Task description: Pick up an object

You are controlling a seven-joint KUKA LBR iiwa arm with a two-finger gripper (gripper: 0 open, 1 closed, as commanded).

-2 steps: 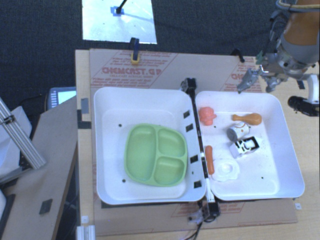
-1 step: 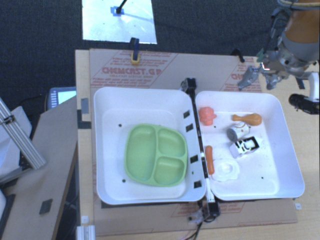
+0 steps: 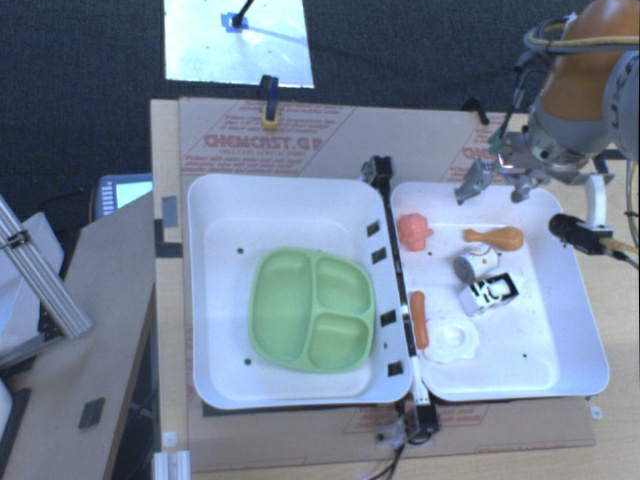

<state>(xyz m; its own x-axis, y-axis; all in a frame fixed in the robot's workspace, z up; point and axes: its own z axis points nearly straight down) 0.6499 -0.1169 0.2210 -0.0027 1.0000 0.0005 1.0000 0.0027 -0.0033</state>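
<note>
Gripper (image 3: 497,179) hangs over the far edge of the right bin (image 3: 575,343), fingers spread apart, nothing between them; likely pick is the drumstick toy (image 3: 495,236), lying flat just below and toward the camera from the fingertips; looks like light hard plastic, smooth so maybe slippery, best pinched across the fat middle rather than the thin bone end; pink toy (image 3: 413,229) sits to the fingers' left and lower; black-and-white piece (image 3: 490,291) and grey round item (image 3: 468,267) farther below; orange stick (image 3: 418,318) and white egg-like toy (image 3: 452,339) farthest; bin floor smooth white, shallow walls; left bin (image 3: 215,218) holds a green divided plate (image 3: 310,309); cardboard (image 3: 330,138) under both bins; room around drumstick decent.
</note>
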